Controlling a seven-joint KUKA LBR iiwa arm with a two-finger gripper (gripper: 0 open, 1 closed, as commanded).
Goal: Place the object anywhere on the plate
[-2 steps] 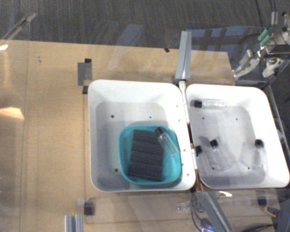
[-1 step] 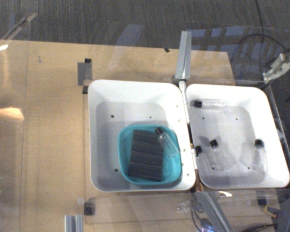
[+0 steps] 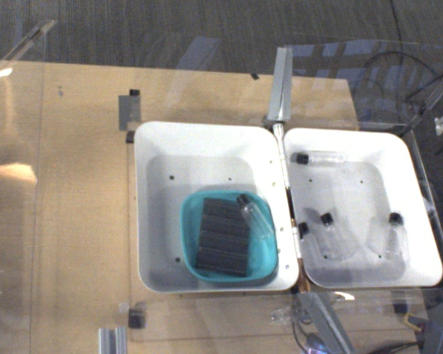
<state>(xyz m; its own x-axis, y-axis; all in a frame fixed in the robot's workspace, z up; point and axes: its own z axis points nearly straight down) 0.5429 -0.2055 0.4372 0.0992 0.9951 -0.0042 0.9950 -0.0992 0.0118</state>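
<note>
Lying in the left bin (image 3: 151, 198), a teal plate (image 3: 188, 231) carries a dark ridged block (image 3: 223, 236), and a clear bottle (image 3: 255, 216) with a black cap rests on the plate's right side, touching the block. Four more clear bottles lie in the right bin (image 3: 421, 198), one (image 3: 321, 157) along its far wall. How open the gripper is, I cannot tell.

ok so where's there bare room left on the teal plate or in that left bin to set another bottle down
On the teal plate little is free: the dark ridged block fills its middle and a clear bottle lies along its right side, leaving a narrow strip at its left edge. The left bin has bare floor behind the plate, toward the far wall, and a band down its left side.
</note>
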